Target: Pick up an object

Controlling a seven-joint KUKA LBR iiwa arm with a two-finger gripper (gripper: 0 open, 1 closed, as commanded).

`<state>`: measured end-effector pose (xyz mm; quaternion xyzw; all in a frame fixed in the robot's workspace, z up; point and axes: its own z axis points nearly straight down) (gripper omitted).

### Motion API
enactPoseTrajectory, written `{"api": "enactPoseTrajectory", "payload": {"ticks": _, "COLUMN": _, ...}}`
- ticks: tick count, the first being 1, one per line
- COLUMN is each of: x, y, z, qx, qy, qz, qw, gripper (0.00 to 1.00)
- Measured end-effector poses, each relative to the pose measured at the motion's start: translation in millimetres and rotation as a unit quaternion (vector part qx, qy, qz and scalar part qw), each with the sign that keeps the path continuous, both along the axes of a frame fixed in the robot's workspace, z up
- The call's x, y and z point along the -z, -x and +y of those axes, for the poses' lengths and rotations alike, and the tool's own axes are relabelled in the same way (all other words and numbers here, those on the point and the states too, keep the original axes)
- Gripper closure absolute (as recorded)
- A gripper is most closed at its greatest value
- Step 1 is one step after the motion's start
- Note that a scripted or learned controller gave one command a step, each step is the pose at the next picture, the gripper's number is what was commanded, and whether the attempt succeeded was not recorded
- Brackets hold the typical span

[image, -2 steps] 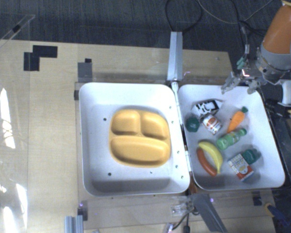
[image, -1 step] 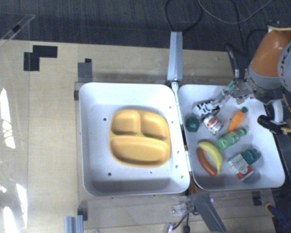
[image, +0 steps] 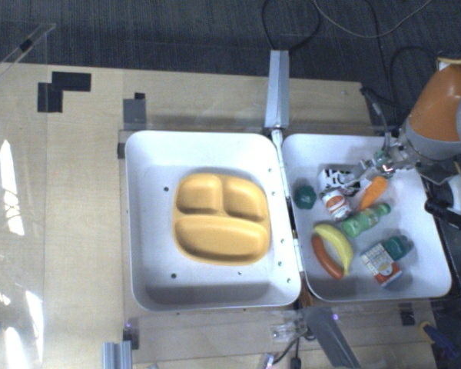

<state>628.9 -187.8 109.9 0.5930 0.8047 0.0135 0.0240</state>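
Seen from above at a slant, a pale wooden counter [image: 69, 206] carries two shallow white bins side by side. The left bin [image: 150, 275] holds a yellow three-part tray [image: 219, 216], with two small compartments at the far side and one long compartment nearer the camera.

The right bin [image: 434, 271] holds a cluster of small objects. A dark green round piece [image: 304, 197] lies near the bin's left wall. Just right of it are a black-and-white cow-patterned item [image: 336, 179] and a small red-and-white can [image: 336, 204]. An orange carrot [image: 374, 193] lies at a slant beside them, and a green bottle [image: 365, 221] lies on its side just below the carrot. Nearer the camera, a yellow banana [image: 336, 242] rests against a red sausage-shaped piece [image: 326, 258]. To the right of these sit a small carton [image: 378, 260] and a teal piece [image: 397, 245].

The grey arm with its orange band [image: 438, 114] reaches in from the right. Its pincer [image: 386, 162] sits low over the far part of the right bin, just above the top end of the carrot. It is too small and blurred to tell whether the pincer is wide or narrow, or whether it touches the carrot.
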Motion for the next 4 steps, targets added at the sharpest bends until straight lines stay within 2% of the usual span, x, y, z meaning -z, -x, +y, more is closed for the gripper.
{"api": "enactPoseTrajectory", "payload": {"ticks": 1, "x": 0, "y": 24, "z": -17, "qx": -0.028, "qy": 0.0028, "qz": 0.000, "qw": 0.9996, "gripper": 0.00}}
{"api": "enactPoseTrajectory", "payload": {"ticks": 2, "x": 0, "y": 42, "z": -19, "qx": -0.015, "qy": 0.0040, "qz": -0.003, "qw": 0.9999, "gripper": 0.00}}
{"api": "enactPoseTrajectory", "payload": {"ticks": 3, "x": 19, "y": 76, "z": -2, "qx": -0.057, "qy": 0.0012, "qz": 0.019, "qw": 0.9982, "gripper": 0.00}}
{"api": "enactPoseTrajectory", "payload": {"ticks": 4, "x": 9, "y": 75, "z": -1, "qx": -0.057, "qy": 0.0002, "qz": 0.018, "qw": 0.9982, "gripper": 1.00}}
